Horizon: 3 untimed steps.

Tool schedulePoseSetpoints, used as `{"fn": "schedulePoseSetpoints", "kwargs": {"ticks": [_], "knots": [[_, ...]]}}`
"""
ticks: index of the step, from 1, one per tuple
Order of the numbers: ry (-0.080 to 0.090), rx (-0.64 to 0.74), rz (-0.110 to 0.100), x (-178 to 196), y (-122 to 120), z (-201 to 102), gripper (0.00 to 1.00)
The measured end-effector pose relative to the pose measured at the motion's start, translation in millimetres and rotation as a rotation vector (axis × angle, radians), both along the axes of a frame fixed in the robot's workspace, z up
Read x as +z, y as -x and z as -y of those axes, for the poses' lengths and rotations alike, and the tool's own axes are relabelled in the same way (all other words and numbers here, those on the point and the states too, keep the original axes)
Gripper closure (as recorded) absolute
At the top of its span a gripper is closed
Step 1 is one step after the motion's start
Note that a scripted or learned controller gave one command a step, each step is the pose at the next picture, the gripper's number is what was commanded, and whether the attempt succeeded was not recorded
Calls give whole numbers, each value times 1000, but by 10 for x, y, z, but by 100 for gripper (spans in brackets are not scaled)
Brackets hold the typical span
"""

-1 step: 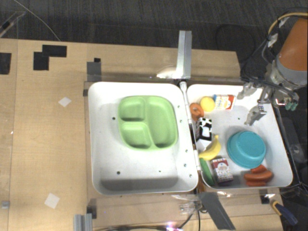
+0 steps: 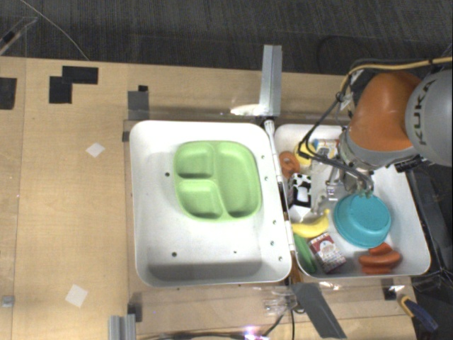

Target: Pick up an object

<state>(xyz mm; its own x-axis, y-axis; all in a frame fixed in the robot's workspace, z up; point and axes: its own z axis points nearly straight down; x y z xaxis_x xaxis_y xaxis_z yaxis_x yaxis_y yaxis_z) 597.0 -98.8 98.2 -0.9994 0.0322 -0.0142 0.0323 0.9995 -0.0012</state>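
Observation:
The right bin holds a heap of small things: a teal bowl, a yellow banana, a red packet, a red-orange piece, an orange lump and a black-and-white item. My gripper hangs low over this bin, just left of the teal bowl's rim and above the banana. The arm's grey and orange wrist hides the bin's back right part. Nothing can be seen held.
In the left bin a green divided plate lies flat toward the back. A metal post rises behind the wall between the two bins. Cables loop from the wrist over the right bin's back.

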Motion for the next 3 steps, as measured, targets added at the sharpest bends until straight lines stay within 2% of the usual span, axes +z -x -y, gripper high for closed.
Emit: {"fn": "schedulePoseSetpoints", "kwargs": {"ticks": [1, 2, 3], "knots": [[5, -56, 5, -63, 101, -81, 0], [0, -68, -4, -52, 288, -61, 0], [-7, -182, -27, -92, -547, 374, 0]]}}
